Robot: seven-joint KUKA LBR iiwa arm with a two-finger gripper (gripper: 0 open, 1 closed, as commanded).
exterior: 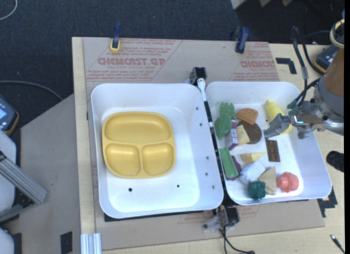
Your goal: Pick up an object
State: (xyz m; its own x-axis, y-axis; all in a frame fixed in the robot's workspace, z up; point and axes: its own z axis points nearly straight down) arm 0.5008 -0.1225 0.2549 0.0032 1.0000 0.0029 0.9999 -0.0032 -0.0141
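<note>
On the bench [82,138], the left bin [188,192] holds a yellow divided plate [139,143]. The right bin [314,162] carries a heap of toy food: a green leafy piece [223,119], a long green piece [228,162], a brown cookie [247,115], a chocolate bar [273,150], a yellow piece [272,108], a dark green lump [256,190] and a red berry [288,182]. The hand [289,125] hovers over this bin's right part near the yellow piece, its fingers spread with nothing between them.
</note>
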